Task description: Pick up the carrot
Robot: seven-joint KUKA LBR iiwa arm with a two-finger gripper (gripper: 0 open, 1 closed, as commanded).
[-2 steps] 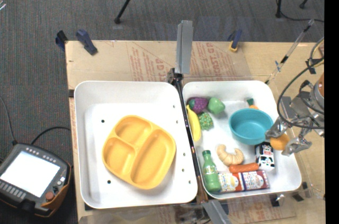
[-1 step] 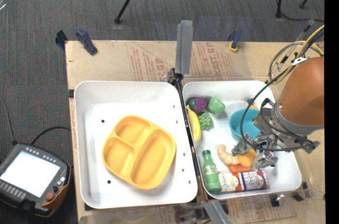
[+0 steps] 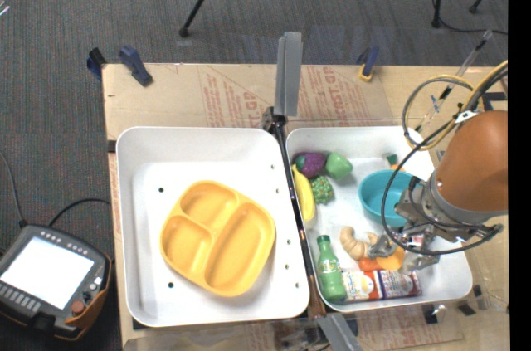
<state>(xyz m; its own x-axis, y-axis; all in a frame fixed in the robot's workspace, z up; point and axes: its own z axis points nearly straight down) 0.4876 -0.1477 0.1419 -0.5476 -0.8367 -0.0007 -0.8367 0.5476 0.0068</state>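
The carrot [image 3: 382, 264] is a small orange piece lying on the floor of the right bin [image 3: 448, 279], near its front. My gripper [image 3: 401, 250] hangs directly over it, low in the bin, and covers the carrot's right end. The orange wrist band and grey arm rise to the right of it. A tan croissant [image 3: 358, 241] lies just left of the carrot, touching or nearly touching it. A flat juice carton [image 3: 383, 285] lies just in front of the carrot.
The right bin also holds a green bottle [image 3: 330, 268], a blue bowl [image 3: 381, 193], a banana [image 3: 304, 197], broccoli [image 3: 322, 190], a purple vegetable [image 3: 311, 164] and a green one [image 3: 338, 166]. A yellow divided plate [image 3: 217, 236] sits in the left bin [image 3: 141, 158].
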